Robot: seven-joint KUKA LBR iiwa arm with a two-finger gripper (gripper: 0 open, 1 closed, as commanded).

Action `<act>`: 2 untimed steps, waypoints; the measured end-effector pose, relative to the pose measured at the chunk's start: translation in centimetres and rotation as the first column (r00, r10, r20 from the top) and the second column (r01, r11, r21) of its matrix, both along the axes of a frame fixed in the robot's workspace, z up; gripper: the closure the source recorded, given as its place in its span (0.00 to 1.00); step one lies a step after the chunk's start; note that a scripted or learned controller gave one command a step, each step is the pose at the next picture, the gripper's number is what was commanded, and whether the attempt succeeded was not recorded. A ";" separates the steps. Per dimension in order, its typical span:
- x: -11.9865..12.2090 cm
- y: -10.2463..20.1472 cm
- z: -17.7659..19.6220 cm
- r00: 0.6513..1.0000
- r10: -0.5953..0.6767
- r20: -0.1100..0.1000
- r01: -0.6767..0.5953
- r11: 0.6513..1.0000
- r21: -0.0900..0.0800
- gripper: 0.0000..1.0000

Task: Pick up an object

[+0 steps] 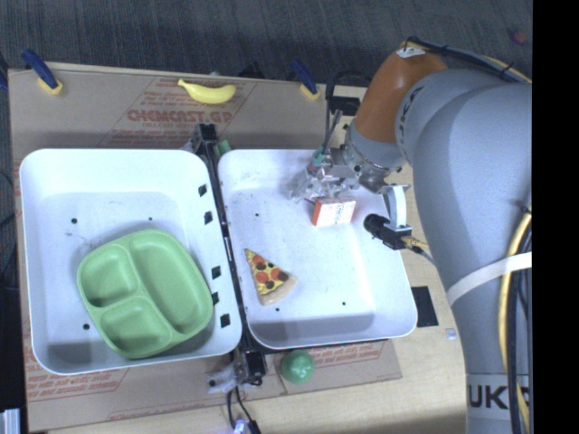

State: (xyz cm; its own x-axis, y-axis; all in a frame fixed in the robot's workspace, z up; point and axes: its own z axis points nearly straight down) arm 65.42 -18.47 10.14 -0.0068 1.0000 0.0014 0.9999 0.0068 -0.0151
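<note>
You could have lost the small box (333, 212) here: if the gripper (318, 181) came down on its edge, it would tip or slide off. The box was red and white, near the back of the right bin (380, 306), just under the gripper. You could not tell how the pincer was set. The pizza slice toy (267, 277) lay well apart.

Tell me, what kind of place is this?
Probably a robot test lab: a grey arm reaches over two white bins clamped to a bench, with toy props like a pizza slice and a green plate.
</note>
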 end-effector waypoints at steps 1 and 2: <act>0.4 7.5 11.7 1.000 0.000 0.019 0.000 1.000 -0.001 1.00; -3.7 13.7 13.4 1.000 0.000 0.012 0.000 1.000 -0.001 1.00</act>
State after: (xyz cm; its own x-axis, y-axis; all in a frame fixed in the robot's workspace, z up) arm 61.69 -4.81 23.50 -0.0070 1.0000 0.0005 1.0000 0.0070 -0.0026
